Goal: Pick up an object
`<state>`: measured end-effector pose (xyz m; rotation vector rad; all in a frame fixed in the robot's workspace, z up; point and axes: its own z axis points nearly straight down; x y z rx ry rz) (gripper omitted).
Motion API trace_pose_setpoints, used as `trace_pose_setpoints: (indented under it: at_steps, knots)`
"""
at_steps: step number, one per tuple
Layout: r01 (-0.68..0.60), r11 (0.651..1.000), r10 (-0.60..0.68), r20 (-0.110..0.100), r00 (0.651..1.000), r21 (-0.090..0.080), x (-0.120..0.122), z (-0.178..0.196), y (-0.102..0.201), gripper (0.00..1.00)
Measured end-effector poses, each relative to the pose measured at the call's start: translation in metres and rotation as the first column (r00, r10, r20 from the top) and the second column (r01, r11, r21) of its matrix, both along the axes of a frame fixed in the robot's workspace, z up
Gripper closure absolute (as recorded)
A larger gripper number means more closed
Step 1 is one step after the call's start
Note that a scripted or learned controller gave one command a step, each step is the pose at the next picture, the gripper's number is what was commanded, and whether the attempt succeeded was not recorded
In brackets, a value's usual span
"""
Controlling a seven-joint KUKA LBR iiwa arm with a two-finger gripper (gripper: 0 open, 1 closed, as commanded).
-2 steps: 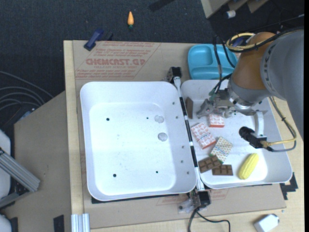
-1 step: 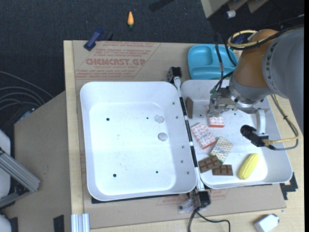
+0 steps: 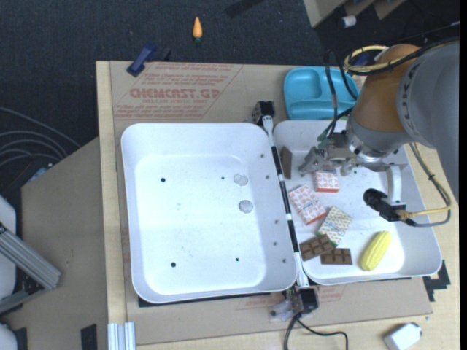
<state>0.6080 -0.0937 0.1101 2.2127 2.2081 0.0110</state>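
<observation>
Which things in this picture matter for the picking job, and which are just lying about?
For the job: gripper, right bin, yellow corn, red-and-white packet, chocolate pieces, discs in the left bin.
Lying about: blue tray behind the right bin, small orange thing on the floor, blue object at the bench's far edge.

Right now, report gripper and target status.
Gripper over right bin, nothing seen held. Red-and-white packet next to it. Toy corn, chocolate pieces lie apart.

Even overhead light, slightly soft focus
</observation>
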Motion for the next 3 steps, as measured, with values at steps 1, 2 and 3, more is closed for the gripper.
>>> trace_pose_setpoints:
  at_steps: [1, 2, 3]
  knots:
    - [-0.003, 1.000, 0.003, -0.016, 1.000, 0.005, 0.007, -0.026, 0.001, 0.00]
    - [-0.003, 1.000, 0.003, -0.014, 1.000, 0.005, 0.008, -0.016, 0.001, 1.00]
    - [-0.003, 1.000, 0.003, -0.015, 1.000, 0.006, -0.024, 0.092, 0.032, 1.00]
